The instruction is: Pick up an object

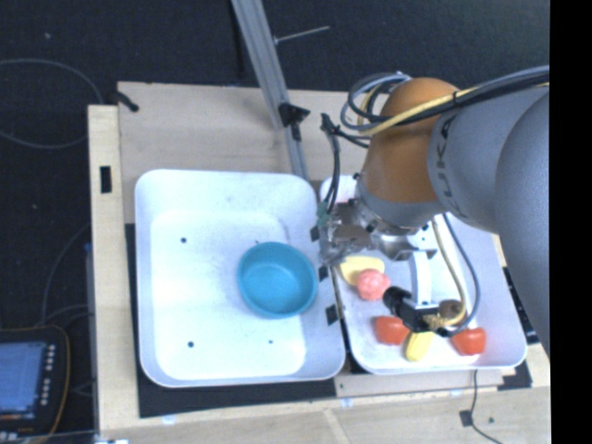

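Dark floor all round, loose cables across it, a small screen by the near left corner of the bench. On that pale bench, two white bins side by side, with a slanted metal rail rising from behind their shared edge. In the left bin, just a blue bowl, mouth up, close to the right wall. In the right bin, small pieces toward the near edge: a yellow lump touching a pink ball by the left wall, then a red piece, a yellow bit and a red bit along the near wall. Arm over the far half of that bin, gripper low at its left wall, just beside the yellow lump. Wide or narrow: cannot tell, hidden under the wrist. Nothing seen held. Probably set there for a grab at the lump or the ball, the nearest pieces; crowding against the wall likely to hamper a clean grip. Blue bowl near too, across the wall, but broad, pinchable only at the rim.
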Available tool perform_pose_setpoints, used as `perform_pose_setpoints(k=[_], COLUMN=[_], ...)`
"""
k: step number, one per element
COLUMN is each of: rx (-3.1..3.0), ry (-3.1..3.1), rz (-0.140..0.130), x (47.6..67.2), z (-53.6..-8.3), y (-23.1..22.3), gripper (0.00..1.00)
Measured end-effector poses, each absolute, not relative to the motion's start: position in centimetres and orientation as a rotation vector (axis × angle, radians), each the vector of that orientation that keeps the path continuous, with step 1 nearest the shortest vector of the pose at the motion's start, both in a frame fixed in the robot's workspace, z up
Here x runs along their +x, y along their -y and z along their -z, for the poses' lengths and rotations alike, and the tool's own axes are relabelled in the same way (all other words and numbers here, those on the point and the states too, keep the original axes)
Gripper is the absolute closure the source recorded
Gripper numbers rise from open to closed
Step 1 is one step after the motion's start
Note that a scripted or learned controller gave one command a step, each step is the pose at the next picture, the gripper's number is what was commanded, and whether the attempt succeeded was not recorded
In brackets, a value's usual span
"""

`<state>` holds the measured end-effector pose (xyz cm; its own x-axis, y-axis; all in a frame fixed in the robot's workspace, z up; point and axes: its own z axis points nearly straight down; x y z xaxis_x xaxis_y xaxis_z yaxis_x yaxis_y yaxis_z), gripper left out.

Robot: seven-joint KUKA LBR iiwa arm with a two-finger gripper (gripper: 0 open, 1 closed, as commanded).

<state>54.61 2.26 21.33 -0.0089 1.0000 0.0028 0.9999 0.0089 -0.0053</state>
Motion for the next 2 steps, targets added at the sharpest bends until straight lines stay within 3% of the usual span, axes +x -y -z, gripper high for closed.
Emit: perform_pose_setpoints(k=[1,2], rx=[-2.207,-2.213], ry=[2.231,2.224], rz=[0.005,0.000], x=[54.08,54.07], z=[-22.91,-22.75], y=[-6.90,-6.55], gripper=[1.00,0.00])
